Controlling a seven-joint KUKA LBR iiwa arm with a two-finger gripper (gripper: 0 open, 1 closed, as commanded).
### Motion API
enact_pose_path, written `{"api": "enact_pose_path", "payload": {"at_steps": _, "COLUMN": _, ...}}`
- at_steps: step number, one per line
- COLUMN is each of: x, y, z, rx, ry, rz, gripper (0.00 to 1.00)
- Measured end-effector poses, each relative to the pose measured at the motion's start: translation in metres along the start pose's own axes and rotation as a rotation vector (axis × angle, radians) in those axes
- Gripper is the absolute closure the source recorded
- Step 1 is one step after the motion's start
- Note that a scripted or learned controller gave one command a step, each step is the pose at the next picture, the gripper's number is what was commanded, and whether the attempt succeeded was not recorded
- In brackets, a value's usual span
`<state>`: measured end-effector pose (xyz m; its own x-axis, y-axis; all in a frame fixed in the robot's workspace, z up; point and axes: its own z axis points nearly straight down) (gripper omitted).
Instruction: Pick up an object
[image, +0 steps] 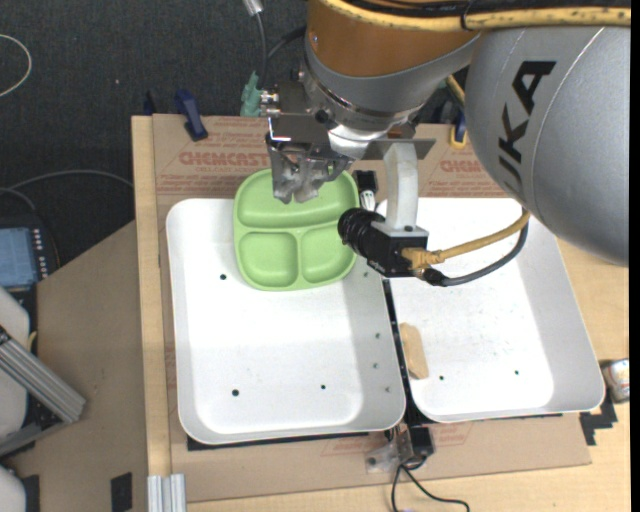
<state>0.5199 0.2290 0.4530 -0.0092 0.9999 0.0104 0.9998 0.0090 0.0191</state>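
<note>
Two shallow white bins sit side by side on the bench: left bin (270, 380) and right bin (500, 350). A green divided plate (290, 250) w/ three compartments lies in the far part of the left bin, near its back-right corner, its far edge over the bin's back rim. The gripper (298, 185) hangs over the plate's big far compartment, fingers pointing down at or just above the plastic; they look close together w/ nothing visibly between them, but can't tell for sure whether clenched or released, since the metal blurs together there. Arm's grey body and orange band fill the top right, covering the far-right corner of the right bin. A black fitting (375, 240) w/ a tan hose (480, 245) juts out just beside the plate's right edge, over the seam between bins. A small tan wooden piece (414, 352) lies in the right bin near its left wall, well apart from the plate. Blue clamp (190, 113) sits at the board's far-left edge.
</note>
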Motion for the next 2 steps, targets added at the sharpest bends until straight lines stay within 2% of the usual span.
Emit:
{"api": "enact_pose_path", "payload": {"at_steps": 1, "x": -0.031, "y": -0.044, "z": 0.028, "rx": 0.025, "ry": -0.012, "rz": 0.012, "gripper": 1.00}}
{"api": "enact_pose_path", "payload": {"at_steps": 2, "x": -0.084, "y": -0.043, "z": 0.074, "rx": 0.026, "ry": -0.013, "rz": 0.014, "gripper": 1.00}}
